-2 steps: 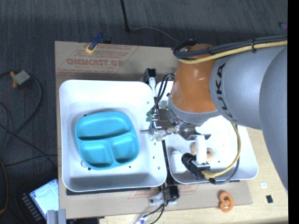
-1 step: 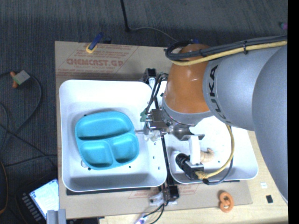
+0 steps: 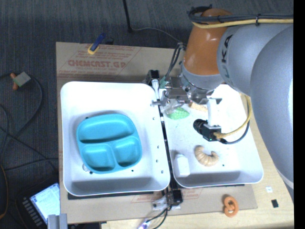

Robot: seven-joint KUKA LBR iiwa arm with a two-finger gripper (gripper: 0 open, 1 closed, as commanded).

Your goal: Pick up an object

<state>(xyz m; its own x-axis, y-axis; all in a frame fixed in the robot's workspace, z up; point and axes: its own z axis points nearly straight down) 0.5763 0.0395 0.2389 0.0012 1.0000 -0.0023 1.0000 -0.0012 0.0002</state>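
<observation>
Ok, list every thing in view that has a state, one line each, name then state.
gripper: low in the right bin, over the green item; finger state hidden.
blue divided tray: lying flat in the left bin, compartments facing up.
green item: on the right bin floor, partly covered by the gripper.
croissant-shaped piece: lying loose in the right bin.
small white block: resting at the right bin's near edge.

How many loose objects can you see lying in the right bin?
3: a green piece under the gripper, a tan curled piece near the front, a small white block front-left. The arm may hide others.
</observation>
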